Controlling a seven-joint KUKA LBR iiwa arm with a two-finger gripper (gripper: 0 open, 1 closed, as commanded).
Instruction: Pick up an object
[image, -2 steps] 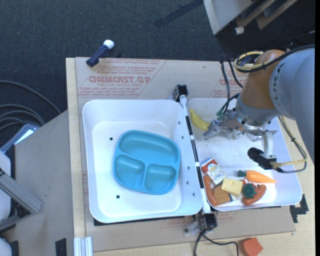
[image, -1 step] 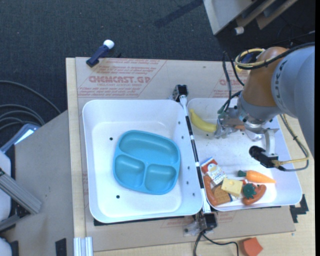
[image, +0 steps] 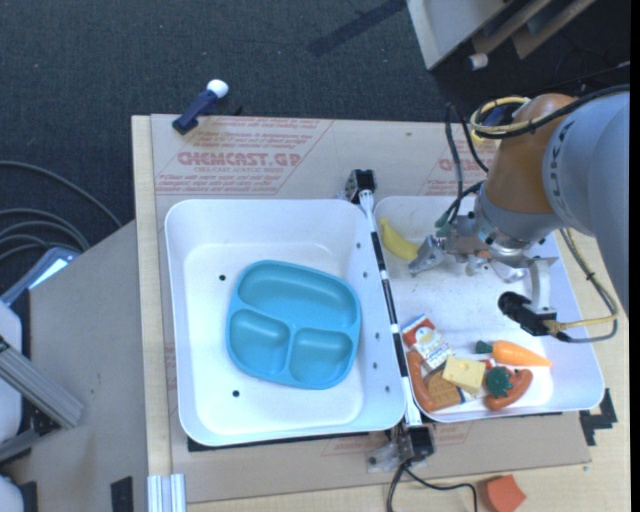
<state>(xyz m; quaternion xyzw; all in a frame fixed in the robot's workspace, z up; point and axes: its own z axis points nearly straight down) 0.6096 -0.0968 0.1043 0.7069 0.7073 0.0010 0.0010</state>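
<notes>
In the right bin (image: 575, 385), a carrot (image: 520, 353) and toy food lie along the near edge. Farther back, the gripper (image: 440, 252) hangs with fingers apart just beside a banana (image: 398, 243) near the far-left corner.

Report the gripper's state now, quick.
Gripper: low in the right bin, beside the banana; open or shut cannot be told.

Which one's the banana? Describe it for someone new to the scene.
Look in the right white bin, at its far left corner beside the central divider. The banana is the small curved yellow piece there, lying alone; the other toy foods cluster at the bin's near edge.
</notes>
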